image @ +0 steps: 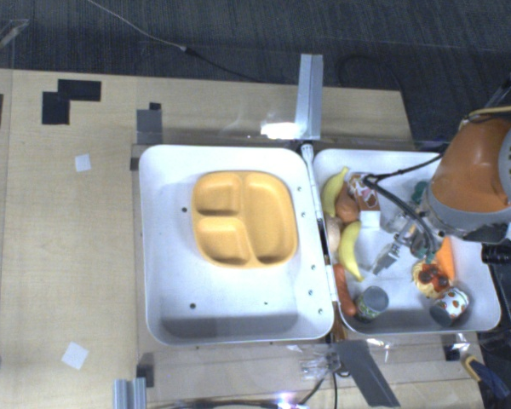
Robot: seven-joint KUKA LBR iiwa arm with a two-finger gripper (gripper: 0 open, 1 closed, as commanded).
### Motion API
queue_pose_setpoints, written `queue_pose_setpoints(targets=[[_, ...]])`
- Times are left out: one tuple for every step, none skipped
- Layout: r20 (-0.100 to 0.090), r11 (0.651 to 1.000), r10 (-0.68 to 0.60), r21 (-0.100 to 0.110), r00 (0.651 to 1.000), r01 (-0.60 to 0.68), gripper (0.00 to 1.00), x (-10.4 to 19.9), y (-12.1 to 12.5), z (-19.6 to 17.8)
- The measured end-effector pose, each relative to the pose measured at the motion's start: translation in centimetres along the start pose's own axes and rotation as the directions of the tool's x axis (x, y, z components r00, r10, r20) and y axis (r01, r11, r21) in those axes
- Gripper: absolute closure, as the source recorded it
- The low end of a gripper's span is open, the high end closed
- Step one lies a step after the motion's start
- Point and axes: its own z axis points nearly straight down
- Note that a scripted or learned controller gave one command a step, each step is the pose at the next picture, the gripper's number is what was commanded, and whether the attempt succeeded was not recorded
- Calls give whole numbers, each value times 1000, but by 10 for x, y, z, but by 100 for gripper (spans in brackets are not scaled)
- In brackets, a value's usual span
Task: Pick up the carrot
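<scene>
Two white bins sit side by side on the worktop (60, 254); the left bin (166, 313) carries a yellow divided tray (243, 218), the right bin (485, 309) holds the clutter. The carrot (342, 286), by its orange colour and taper, looks to be the piece lying along the right bin's left wall, just below the lower banana (350, 250); another orange piece (445, 258) sits beside the arm (473, 173), so the target is a judgement, not a certainty. The pincer (390, 252) hangs over the middle of the right bin, near the bananas, apart from the carrot; whether its tips are apart or together, one cannot tell at this size, and nothing shows between them. A dark round cup (373, 300) lies just beside the carrot; that and the wall crowd the approach, so a grasp would probably need to come along the carrot's length.
</scene>
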Motion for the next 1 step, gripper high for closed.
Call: queue_pose_setpoints(targets=[[4,987,158,-2,987,-158,0,25,-24,-1]])
